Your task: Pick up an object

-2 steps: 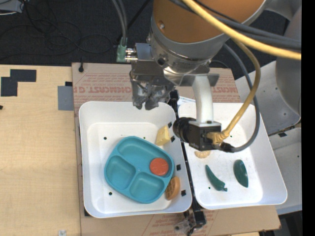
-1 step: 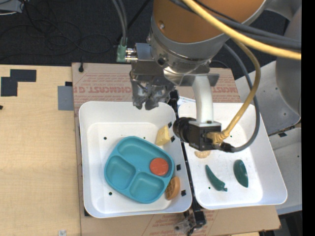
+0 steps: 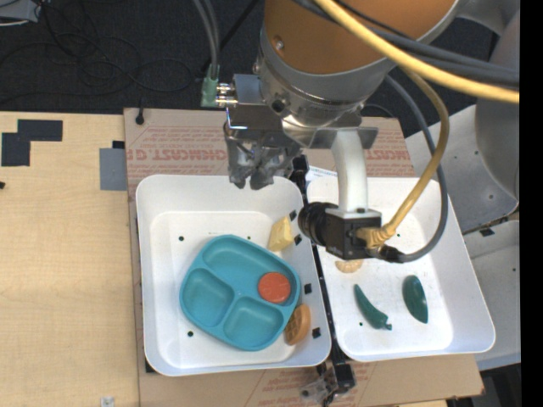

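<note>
**Operator:** Which step is in hand?

**Observer:** Going left to right: your left white shallow plastic bin [image 3: 161,227] sits at the lower middle of the frame on the bench [image 3: 59,253]. In it lies a teal plastic divided tray [image 3: 222,302] carrying a small orange-red round disc [image 3: 274,287] in its right-hand compartment. A tan rounded bread-like piece [image 3: 297,324] rests against the tray's lower right edge, and a pale yellow wedge [image 3: 282,234] lies just past its upper right corner.

**Operator:** And the gripper?

**Observer:** The gripper [image 3: 259,166] hangs at the upper middle, over the left bin's far rim, with nothing between the jaws. You'd want a clearer look; I cannot tell whether they are spread or pressed together.

**Operator:** The right side?

**Observer:** The right white bin [image 3: 462,312] holds a beige flat piece [image 3: 349,266], partly hidden by the arm's black fitting, then a dark green pepper-shaped toy [image 3: 371,308] and a dark green leaf-shaped toy [image 3: 415,298].

**Operator:** So what next?

**Observer:** I judge you're at the approach: nothing is picked. The yellow wedge lies nearest; you'd need to descend and centre over it.
</note>
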Action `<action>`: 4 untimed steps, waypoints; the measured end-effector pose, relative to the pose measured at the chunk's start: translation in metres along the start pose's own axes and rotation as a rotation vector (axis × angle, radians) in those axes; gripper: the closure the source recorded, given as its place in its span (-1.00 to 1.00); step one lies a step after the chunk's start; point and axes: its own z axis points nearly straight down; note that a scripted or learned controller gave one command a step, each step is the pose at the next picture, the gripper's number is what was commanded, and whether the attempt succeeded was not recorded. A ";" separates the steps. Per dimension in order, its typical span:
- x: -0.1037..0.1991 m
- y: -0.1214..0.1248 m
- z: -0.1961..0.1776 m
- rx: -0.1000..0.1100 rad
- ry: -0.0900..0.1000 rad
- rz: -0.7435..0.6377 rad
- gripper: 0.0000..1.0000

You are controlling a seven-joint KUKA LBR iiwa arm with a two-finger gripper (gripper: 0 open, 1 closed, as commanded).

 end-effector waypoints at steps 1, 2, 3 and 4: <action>0.000 0.000 0.000 0.000 0.000 0.000 1.00; 0.000 0.000 0.000 0.000 0.000 0.000 1.00; 0.000 0.000 0.000 0.000 0.000 0.001 1.00; -0.004 -0.001 0.000 0.001 -0.001 -0.003 1.00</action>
